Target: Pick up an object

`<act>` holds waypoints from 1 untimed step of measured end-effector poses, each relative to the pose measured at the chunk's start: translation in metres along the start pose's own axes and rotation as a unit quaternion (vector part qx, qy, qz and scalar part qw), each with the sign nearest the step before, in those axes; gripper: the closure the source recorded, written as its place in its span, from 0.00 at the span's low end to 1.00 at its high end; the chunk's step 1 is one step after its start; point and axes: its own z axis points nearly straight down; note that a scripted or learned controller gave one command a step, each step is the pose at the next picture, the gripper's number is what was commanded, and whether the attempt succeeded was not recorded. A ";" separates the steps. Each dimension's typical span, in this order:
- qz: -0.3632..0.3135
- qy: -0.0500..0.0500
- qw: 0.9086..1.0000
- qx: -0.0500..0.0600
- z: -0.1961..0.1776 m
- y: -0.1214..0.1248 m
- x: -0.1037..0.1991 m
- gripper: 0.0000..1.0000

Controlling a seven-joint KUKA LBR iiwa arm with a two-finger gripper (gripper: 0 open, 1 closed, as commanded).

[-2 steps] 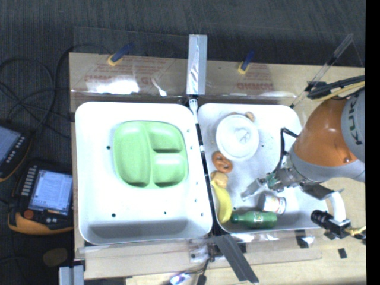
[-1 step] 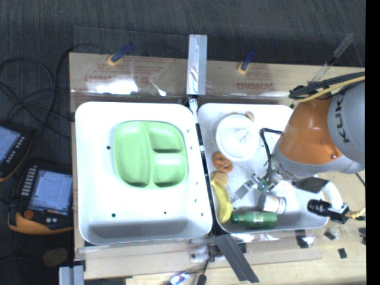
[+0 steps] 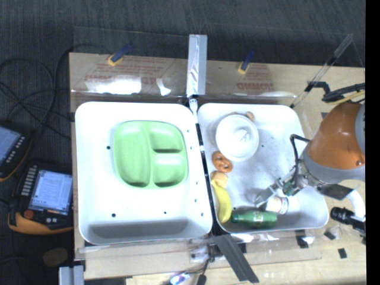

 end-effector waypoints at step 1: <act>0.029 0.000 1.000 0.000 -0.035 0.025 -0.003 0.00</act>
